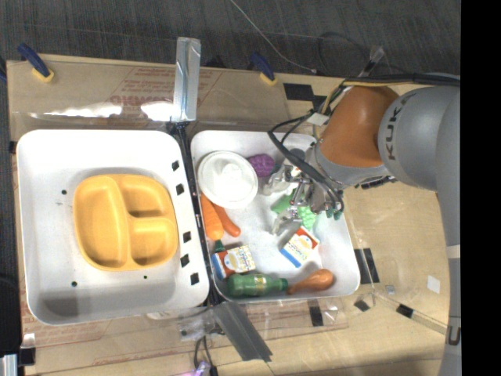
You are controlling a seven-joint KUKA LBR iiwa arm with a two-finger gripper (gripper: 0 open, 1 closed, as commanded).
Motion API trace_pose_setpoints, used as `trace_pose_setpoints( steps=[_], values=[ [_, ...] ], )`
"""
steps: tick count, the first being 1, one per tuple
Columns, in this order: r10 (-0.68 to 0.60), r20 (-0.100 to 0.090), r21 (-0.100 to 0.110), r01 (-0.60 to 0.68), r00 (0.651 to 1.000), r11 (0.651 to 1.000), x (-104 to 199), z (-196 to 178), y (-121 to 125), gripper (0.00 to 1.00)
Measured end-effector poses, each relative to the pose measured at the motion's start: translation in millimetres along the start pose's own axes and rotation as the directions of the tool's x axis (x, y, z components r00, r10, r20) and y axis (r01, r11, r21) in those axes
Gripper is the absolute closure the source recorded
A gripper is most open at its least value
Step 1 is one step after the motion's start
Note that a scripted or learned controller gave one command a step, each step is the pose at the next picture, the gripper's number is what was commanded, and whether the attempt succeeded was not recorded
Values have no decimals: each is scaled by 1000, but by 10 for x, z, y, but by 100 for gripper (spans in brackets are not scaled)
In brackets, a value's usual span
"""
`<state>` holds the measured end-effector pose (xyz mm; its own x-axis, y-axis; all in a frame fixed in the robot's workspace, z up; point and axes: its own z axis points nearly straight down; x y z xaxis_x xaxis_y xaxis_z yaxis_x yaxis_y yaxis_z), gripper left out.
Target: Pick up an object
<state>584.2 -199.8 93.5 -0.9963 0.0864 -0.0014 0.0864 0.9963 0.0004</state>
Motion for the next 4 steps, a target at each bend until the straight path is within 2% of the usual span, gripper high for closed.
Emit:
trace_pose_setpoints(
  steps=[1,2,3,4],
  values=[
    [85,2,0,-85,996,996,504,-1,-126,0],
    [180,1,-1,-180,984,984,792,3,-130,0],
    [134,13,1,-134,991,991,1056,-20,292,0],
    [121,2,0,-121,993,993,952,4,-62,0]
  ],
)
